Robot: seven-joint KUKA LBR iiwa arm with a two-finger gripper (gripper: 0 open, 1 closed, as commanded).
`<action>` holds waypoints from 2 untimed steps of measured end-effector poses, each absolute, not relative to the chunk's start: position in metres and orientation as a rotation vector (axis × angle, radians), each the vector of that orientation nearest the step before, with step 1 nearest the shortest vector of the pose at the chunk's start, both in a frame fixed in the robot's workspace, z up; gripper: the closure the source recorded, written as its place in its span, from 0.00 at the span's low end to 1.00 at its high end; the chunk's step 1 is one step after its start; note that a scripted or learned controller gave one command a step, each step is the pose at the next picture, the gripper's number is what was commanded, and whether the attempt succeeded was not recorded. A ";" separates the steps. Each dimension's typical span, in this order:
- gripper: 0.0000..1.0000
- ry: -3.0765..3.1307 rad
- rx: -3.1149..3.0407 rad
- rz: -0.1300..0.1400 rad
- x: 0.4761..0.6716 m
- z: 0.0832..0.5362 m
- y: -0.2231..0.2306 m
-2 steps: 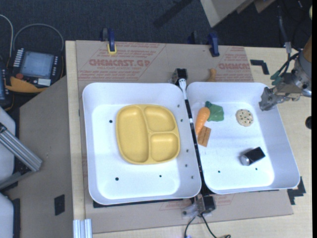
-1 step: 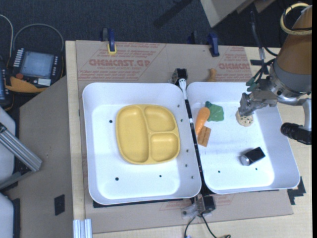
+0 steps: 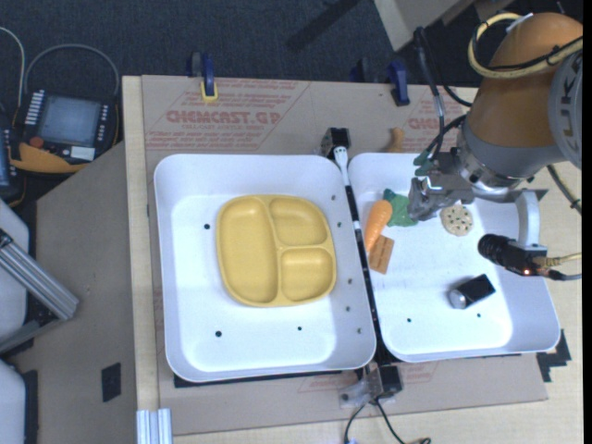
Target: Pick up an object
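My gripper (image 3: 422,200) hangs low over the upper left part of the right bin (image 3: 435,333). It is right above a green object (image 3: 399,212), whose far side it hides. An orange carrot (image 3: 376,222) lies just left of the green object, against the bin's left wall. Below the carrot rests a small brown piece (image 3: 381,253). A round pale cookie (image 3: 456,218) sits just right of the gripper. Lower in the bin lies a small black and grey block (image 3: 472,290).
The left bin (image 3: 185,276) holds a yellow divided plate (image 3: 276,248). A black camera unit with a cable (image 3: 507,251) juts over the right bin's right side. The grey and orange arm (image 3: 518,100) covers the bin's top right corner.
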State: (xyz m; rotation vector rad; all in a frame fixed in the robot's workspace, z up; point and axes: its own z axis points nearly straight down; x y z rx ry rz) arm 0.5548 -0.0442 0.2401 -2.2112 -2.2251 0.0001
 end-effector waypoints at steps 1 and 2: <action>1.00 -2.226 -2.212 -0.002 0.551 0.246 0.005; 1.00 -2.224 -2.212 0.003 0.550 0.233 0.053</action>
